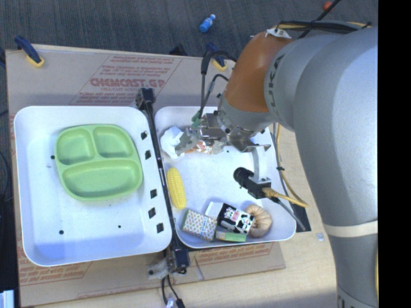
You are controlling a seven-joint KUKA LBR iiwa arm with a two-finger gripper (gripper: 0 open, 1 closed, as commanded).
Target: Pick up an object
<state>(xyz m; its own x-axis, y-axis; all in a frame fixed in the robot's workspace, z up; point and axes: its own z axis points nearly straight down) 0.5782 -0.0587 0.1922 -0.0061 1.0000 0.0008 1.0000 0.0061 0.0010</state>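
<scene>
On my left I see the left bin (32,191) holding a green divided plate (98,162) with 3 compartments, lying flat. In the right bin (215,185) I make out a yellow corn cob (176,187) by the left wall and, along the near edge, a patterned box (198,224), a black-and-white toy (234,219) and a tan ring (259,217), packed too tightly to separate clearly. The gripper (207,133) sits low at the bin's far end over a crumpled white-and-orange clutter (183,143); the wrist hides its tips, so I cannot tell their state.
</scene>
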